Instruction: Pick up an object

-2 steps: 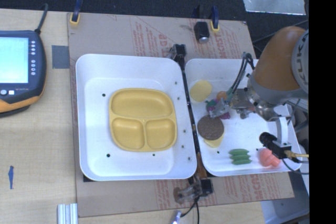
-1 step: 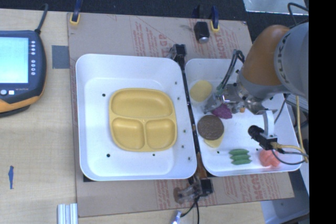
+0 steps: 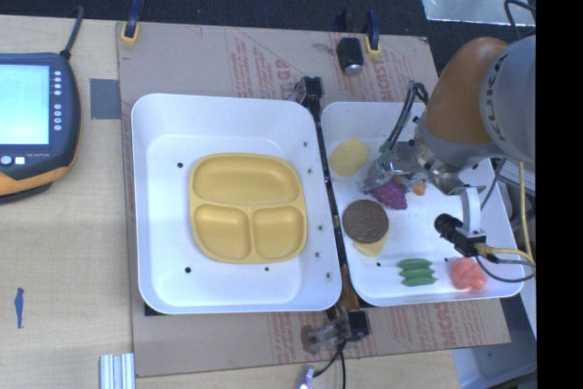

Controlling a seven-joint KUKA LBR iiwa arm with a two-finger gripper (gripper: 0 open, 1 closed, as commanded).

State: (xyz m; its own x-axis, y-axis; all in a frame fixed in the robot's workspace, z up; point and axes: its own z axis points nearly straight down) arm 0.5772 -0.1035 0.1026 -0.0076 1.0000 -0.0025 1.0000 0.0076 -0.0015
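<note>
Robot lab: clamped bench (image 3: pixel 273 59), teach pendant (image 3: pixel 32 123)

Yellow divided plate (image 3: pixel 248 216) centred in left white bin (image 3: pixel 155 278). Teach pendant (image 3: pixel 32 118) at bench's left edge. Blue-and-yellow clamps (image 3: pixel 132 18) at cardboard's far corners; grey tape patch (image 3: pixel 105 97) just beside left bin.

Arm (image 3: pixel 474 105) reaches in from the right, gripper (image 3: pixel 387 173) low over the right bin (image 3: pixel 510 287), just above a purple object (image 3: pixel 392 194). Can't tell the jaws' state. Same bin: yellow round piece (image 3: pixel 348 157) near the left wall, brown-topped round item (image 3: pixel 365 221) below it, green piece (image 3: pixel 415 272) and pink-orange piece (image 3: pixel 468 274) along the front. Left bin (image 3: pixel 155 196) holds a yellow divided plate (image 3: pixel 248 205). Teach pendant (image 3: pixel 32 118) sits on the tabletop (image 3: pixel 55 305), far left.
</note>
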